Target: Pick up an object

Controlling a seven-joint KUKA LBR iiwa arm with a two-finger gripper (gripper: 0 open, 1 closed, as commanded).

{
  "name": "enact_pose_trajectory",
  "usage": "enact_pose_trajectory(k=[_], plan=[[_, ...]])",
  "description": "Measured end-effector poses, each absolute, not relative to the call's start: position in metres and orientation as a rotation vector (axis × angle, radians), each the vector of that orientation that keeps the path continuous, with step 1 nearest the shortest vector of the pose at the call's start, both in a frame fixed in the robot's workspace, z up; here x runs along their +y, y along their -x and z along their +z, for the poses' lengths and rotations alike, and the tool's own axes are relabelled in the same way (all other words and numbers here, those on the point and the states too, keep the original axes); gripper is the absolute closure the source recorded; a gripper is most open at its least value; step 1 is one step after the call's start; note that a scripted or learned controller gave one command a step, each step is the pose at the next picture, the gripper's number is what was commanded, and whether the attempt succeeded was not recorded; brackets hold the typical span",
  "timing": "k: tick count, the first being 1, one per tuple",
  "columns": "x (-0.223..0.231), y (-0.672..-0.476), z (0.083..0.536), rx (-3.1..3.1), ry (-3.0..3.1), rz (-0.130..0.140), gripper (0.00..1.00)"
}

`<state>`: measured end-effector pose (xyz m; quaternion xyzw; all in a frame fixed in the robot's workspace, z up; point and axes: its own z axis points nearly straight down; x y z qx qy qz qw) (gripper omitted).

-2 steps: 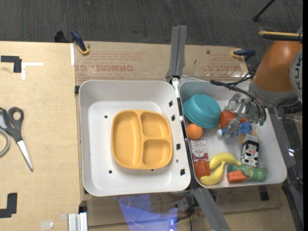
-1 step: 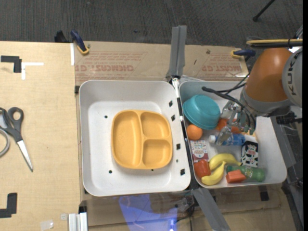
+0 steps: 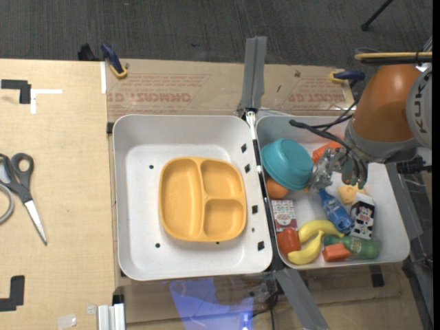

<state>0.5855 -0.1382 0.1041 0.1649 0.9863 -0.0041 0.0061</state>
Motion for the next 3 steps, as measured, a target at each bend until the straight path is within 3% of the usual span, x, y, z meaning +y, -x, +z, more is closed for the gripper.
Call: enact_pose_trajectory(k=[1,2,3], plan=[[-0.1,-0.575,0.092,3.081,-0.615,-0.003,1.0],[-0.082,-0.545,0.293,3.045,-0.756,-0.001,1.0],[-0.022,-0.513,0.232,3.055,-0.733,0.0,1.0]])
